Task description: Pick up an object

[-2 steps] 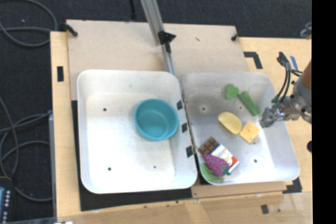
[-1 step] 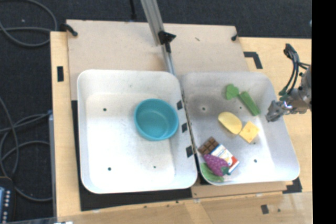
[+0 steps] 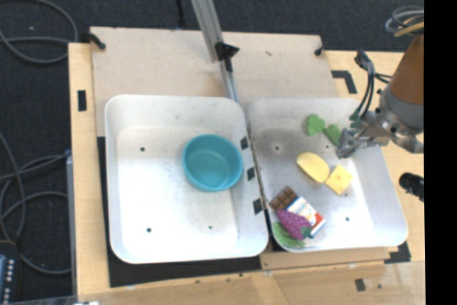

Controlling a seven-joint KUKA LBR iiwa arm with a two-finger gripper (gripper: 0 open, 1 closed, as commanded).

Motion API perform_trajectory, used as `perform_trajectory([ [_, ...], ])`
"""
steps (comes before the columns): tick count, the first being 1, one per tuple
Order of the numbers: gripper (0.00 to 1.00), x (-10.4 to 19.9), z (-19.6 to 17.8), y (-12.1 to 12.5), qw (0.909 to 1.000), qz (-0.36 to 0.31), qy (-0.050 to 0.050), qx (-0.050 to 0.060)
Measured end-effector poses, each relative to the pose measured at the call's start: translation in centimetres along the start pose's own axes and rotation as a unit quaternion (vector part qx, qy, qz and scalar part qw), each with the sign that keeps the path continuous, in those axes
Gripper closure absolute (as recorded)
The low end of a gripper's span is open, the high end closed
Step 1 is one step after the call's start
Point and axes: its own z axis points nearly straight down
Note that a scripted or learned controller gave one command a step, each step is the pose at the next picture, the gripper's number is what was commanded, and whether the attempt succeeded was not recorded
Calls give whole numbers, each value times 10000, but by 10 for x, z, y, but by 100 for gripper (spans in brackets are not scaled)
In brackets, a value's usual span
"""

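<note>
In the right bin (image 3: 371, 214) you see several small objects. A green piece (image 3: 322, 128) lies near the far side, just beside the gripper (image 3: 345, 146). A pale yellow oval object (image 3: 313, 166) and a yellow block (image 3: 339, 180) lie close together in the middle. At the near left corner there is a small pile: a brown chocolate-like bar (image 3: 283, 197), a purple thing (image 3: 293, 223) and a small packet (image 3: 308, 214). The gripper is low over the bin, and you cannot tell how its fingers stand or if they hold something. The left bin (image 3: 136, 125) holds a teal bowl (image 3: 212, 162).
</note>
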Motion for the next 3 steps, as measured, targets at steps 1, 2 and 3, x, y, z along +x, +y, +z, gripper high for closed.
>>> perform_trajectory([
  [1,100,46,-9,15,10000,-1,3,3],
  [2,100,106,-16,28,10000,-5,7,6],
  [3,100,158,-5,34,10000,8,0,22],
])
